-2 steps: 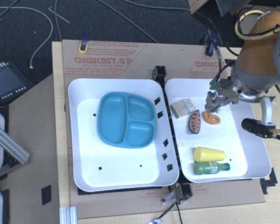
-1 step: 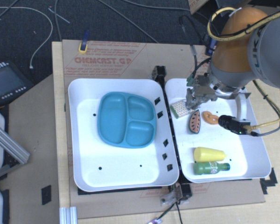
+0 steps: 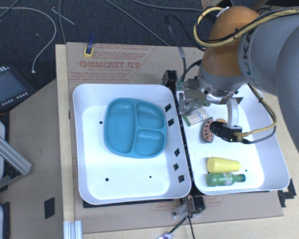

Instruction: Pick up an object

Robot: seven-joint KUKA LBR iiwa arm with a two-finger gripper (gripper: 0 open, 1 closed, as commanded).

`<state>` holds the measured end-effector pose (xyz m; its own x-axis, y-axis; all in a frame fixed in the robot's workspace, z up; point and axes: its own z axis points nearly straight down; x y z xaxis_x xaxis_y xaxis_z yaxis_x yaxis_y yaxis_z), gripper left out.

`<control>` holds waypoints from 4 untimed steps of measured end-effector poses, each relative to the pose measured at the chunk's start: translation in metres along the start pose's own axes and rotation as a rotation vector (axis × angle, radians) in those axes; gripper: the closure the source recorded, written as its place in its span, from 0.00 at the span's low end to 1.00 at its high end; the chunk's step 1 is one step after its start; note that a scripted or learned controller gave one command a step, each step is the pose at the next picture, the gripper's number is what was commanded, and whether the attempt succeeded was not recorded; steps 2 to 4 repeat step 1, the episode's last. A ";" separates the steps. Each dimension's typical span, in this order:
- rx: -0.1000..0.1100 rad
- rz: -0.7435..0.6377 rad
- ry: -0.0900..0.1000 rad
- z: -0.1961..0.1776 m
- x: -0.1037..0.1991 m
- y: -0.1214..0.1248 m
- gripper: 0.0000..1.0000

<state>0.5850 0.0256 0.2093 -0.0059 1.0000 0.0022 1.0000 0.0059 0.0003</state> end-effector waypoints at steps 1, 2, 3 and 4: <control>-0.002 -0.001 0.001 -0.015 0.053 0.004 1.00; -0.002 -0.001 0.001 -0.015 0.053 0.004 1.00; -0.002 -0.001 0.001 -0.015 0.053 0.004 1.00; -0.002 -0.001 0.001 -0.015 0.053 0.004 1.00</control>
